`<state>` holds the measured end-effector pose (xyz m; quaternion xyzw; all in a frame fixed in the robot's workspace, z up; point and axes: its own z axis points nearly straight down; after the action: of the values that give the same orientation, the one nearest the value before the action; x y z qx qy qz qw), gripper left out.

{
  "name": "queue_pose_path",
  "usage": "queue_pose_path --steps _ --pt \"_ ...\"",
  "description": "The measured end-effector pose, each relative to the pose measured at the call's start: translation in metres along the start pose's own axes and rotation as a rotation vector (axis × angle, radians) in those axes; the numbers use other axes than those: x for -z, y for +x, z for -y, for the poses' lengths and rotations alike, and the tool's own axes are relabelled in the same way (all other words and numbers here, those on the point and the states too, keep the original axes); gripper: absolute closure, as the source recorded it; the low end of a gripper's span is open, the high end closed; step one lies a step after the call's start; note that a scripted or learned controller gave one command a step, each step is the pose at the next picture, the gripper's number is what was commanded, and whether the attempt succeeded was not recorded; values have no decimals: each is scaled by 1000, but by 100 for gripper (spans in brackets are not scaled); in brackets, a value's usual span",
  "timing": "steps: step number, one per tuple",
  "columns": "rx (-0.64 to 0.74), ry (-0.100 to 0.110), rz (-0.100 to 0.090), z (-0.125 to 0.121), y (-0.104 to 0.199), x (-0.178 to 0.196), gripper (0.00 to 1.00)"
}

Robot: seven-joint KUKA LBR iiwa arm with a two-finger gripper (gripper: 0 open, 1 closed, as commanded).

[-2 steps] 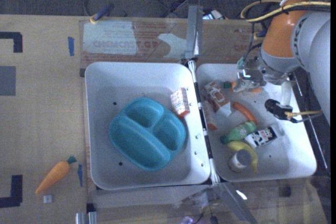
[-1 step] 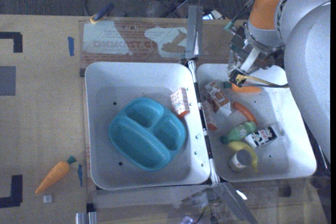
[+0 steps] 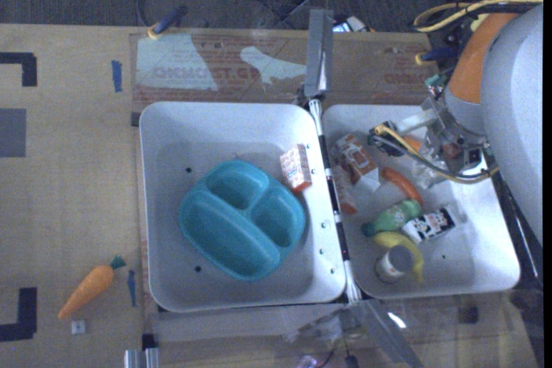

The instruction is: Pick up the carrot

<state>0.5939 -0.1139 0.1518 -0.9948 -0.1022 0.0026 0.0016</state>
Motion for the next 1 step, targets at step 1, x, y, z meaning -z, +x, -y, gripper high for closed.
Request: queue_pose_path --steps 1 --pt "1 0 -1 67 -37 51 100"
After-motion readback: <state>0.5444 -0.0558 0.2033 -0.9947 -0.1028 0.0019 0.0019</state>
